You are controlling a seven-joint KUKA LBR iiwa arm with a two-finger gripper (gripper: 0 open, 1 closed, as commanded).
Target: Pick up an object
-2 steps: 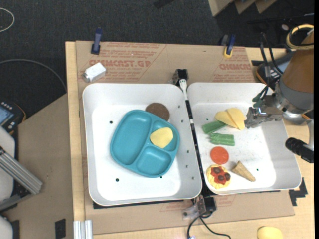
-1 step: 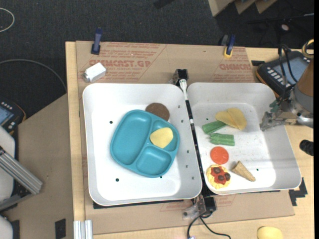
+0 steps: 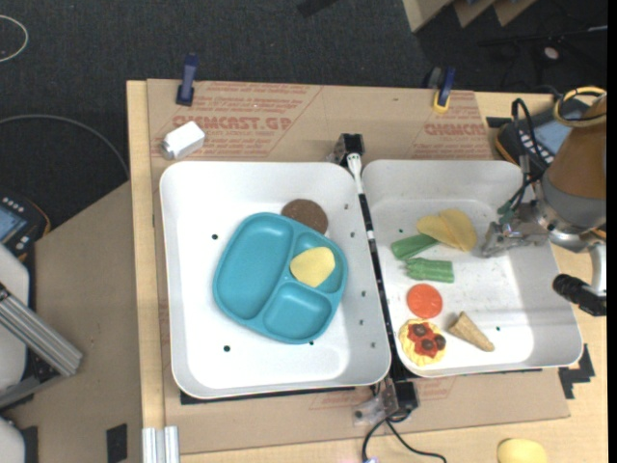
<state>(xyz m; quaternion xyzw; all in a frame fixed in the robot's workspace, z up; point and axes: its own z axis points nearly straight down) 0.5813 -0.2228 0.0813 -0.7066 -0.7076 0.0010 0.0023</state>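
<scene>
A: Two white bins are seen side by side; which one is being worked?

B: The right bin is being worked. The gripper is lowered into its upper right part, just beside the yellow taco-like piece.

A: What is held?

B: Nothing is seen between the fingers. Whether they are spread or closed cannot be told from this slant.

A: How should the step be done well?

B: One item should be chosen and kept to. The yellow taco-like piece is judged the likeliest target, being nearest. The tool should be centred over it before descent, so that the piece is not nudged against the green bean pods lying just below and to its left. A flat, thin thing is likely to slip, so the fingers should be brought right down to the bin floor before being closed.

A: Where do the other pieces lie?

B: A tomato slice, a small pizza and a wedge-shaped cone are spread lower in the same bin, well apart from the tool. In the left bin a blue divided plate is seen, with a pale yellow piece in one compartment and a brown disc touching its upper rim.
</scene>
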